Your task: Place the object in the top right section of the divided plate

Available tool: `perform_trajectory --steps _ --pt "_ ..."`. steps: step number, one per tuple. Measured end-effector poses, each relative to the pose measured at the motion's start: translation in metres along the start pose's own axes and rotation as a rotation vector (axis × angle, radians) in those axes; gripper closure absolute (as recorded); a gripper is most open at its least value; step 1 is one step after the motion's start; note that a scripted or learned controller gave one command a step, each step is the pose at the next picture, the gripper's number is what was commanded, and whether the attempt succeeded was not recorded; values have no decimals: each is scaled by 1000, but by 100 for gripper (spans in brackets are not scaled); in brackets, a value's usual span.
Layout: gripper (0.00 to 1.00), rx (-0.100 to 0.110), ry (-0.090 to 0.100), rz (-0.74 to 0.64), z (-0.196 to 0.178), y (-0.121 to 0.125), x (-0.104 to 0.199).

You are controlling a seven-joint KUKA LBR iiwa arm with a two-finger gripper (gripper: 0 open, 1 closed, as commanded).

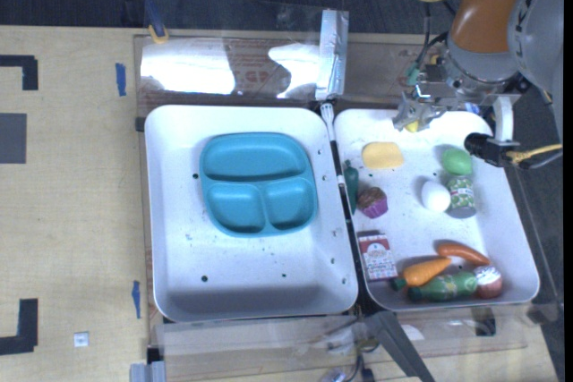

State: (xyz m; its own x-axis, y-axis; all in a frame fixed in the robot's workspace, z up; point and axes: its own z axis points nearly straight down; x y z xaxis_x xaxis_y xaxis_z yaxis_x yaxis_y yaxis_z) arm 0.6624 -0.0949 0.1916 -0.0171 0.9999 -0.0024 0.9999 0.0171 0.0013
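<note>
Divided plate (pixel 258 182) in left bin (pixel 170 219), toys in right bin (pixel 510 219)

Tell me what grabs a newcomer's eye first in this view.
The blue divided plate stands out, sitting alone in the left bin. Next comes the clutter of small toy foods in the right bin: a yellow piece, a white egg, a green piece and a carrot. The arm's pincer hovers over that bin's far edge.

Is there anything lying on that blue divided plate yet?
No: the blue divided plate in the left white bin has nothing on it, and the toy foods all lie in the right white bin.
</note>
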Motion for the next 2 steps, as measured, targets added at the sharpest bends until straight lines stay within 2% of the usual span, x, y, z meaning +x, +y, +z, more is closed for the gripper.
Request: perform_trajectory --steps 1,2 --pt "100 3 2 -194 33 -70 -38" --pt "100 1 2 -214 7 -144 -18"
